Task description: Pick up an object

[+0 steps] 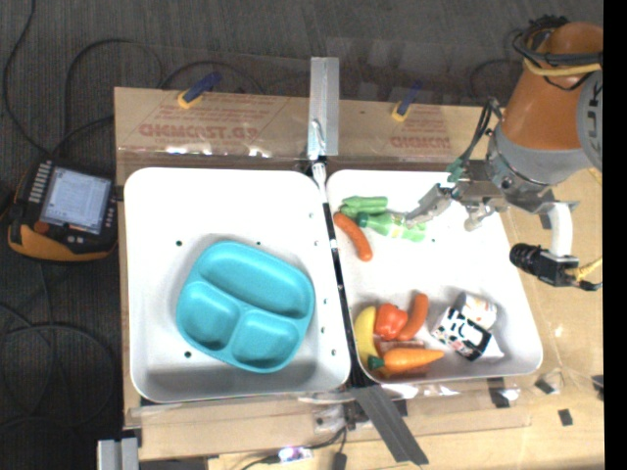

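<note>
My gripper hangs over the back of the right bin, open, with nothing between its fingers. Its left finger ends just right of a pale green object. Beside that lie a dark green vegetable and an orange-red sausage shape. At the bin's front sit a yellow banana, a red pepper, two carrots and a black-and-white toy.
The left bin holds a teal divided plate. A metal divider runs between the bins. A black camera piece juts out beside the right bin's edge. A handheld pendant lies on the floor at left.
</note>
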